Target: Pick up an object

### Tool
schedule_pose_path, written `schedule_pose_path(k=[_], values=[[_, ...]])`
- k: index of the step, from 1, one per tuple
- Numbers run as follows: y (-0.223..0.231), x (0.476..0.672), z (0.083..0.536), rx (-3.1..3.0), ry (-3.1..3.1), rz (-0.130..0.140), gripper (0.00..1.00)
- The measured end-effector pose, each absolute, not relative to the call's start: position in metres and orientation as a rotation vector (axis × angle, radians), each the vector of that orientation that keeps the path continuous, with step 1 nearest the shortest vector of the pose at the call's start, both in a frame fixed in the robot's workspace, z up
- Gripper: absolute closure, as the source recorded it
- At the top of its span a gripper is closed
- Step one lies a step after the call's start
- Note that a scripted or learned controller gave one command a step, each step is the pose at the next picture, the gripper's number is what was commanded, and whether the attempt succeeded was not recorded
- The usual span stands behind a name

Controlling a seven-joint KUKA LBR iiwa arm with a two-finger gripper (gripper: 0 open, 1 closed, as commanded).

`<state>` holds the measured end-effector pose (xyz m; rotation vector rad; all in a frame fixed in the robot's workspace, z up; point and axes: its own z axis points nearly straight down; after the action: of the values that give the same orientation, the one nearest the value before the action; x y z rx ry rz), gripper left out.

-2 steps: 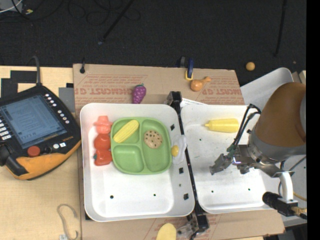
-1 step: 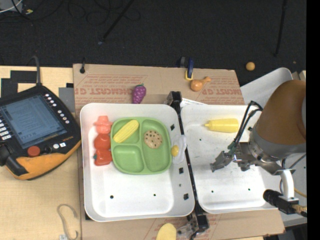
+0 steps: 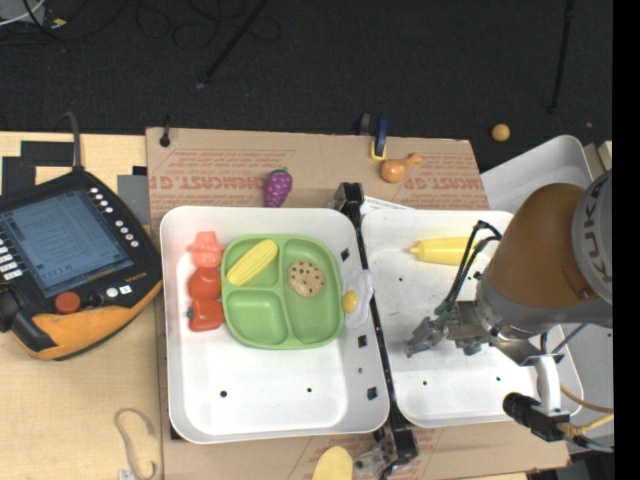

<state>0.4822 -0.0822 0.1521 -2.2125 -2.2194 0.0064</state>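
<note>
Wooden tabletop [image 3: 80, 408] with a printed cardboard sheet [image 3: 220, 163] laid across it, dark carpet behind. On the cardboard, two shallow white bins side by side, thin moulded plastic with rounded corners.

Grey arm [image 3: 545, 258] reaching low over the right bin [image 3: 470, 408], fingers [image 3: 432, 336] just above its bare floor, near the middle. Too dark and blurred to tell whether apart or together; nothing seen between them.

Nearest candidate for the pick: a yellow toy [image 3: 440, 251], lying on its side in the same bin, beyond the fingers toward the far wall, near but not touching. Long and rounded, narrowing to a point at the end toward the other bin. Smooth, slightly glossy, probably hollow plastic: light, stiff enough to squeeze, but likely to roll or slip out of a pinch on the curved skin. Best taken across the thick middle, square to its length, not at the tapered tip.

Farther off, past the divider in the left bin [image 3: 260, 398]: a green sectioned plate [image 3: 262, 320] bearing a ridged corn cob [image 3: 250, 261] and a speckled round cookie [image 3: 307, 278], with a red and pink blocky toy [image 3: 205, 288] touching the plate's far side. Well apart from the fingers, so a poorer choice from this position.
</note>
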Motion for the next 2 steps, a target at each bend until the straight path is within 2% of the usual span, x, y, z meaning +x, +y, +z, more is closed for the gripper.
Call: schedule_pose_path(k=[1,2], values=[[-0.082,0.471,0.102,-2.215,-2.217,0.007,0.0],[-0.081,0.471,0.087,-2.22,-2.221,0.003,0.0]])
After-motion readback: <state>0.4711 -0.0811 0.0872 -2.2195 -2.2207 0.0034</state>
